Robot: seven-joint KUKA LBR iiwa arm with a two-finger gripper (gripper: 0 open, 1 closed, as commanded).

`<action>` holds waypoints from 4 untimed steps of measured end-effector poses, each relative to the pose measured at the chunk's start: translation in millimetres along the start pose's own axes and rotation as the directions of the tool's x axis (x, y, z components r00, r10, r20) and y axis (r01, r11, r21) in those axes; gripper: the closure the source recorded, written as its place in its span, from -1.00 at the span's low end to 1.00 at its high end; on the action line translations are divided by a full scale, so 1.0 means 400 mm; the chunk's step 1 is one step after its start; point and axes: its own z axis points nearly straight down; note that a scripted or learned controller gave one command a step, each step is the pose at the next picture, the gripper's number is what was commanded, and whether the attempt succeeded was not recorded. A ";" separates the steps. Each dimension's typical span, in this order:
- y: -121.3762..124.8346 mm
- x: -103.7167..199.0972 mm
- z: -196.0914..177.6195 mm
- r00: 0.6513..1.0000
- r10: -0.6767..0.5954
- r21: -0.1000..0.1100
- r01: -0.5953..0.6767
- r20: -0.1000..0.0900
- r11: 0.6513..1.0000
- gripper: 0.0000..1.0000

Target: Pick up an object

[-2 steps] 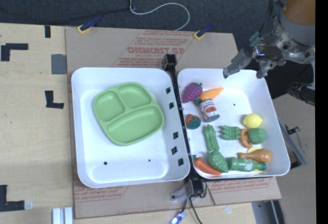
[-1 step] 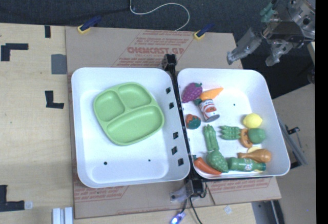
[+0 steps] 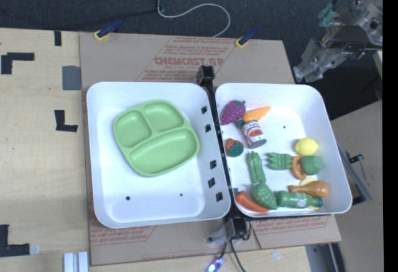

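Your gripper (image 3: 309, 71) hangs off the far-right corner of the right bin (image 3: 323, 106), above the bench rather than over the toys — can't tell if its fingers are spread or pressed together, too blurred at this angle. The pickable stuff is all in that right bin, nothing gripped yet. Go for something that sits apart: the yellow lemon (image 3: 306, 146) at the right side, or the small can (image 3: 254, 132) near the divider w/ bare floor around it. Skip the near-edge heap — the carrot (image 3: 247, 202), green bottle (image 3: 298, 200) etc. are touching and will likely jam the fingers. The left bin's green tray (image 3: 157, 137) is prob. too flat to pinch. Come down straight over the centre, fingers spread wide.
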 end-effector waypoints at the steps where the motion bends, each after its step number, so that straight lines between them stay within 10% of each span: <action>1: -0.068 0.133 0.194 1.000 -0.003 0.011 0.003 -0.002 1.000 1.00; 2: -0.063 0.210 -0.065 1.000 -0.003 -0.011 0.003 -0.004 1.000 1.00; 3: -0.067 0.111 0.289 1.000 0.006 0.017 -0.006 0.001 1.000 1.00; 4: -0.063 0.126 0.136 1.000 0.000 -0.005 0.000 -0.002 1.000 1.00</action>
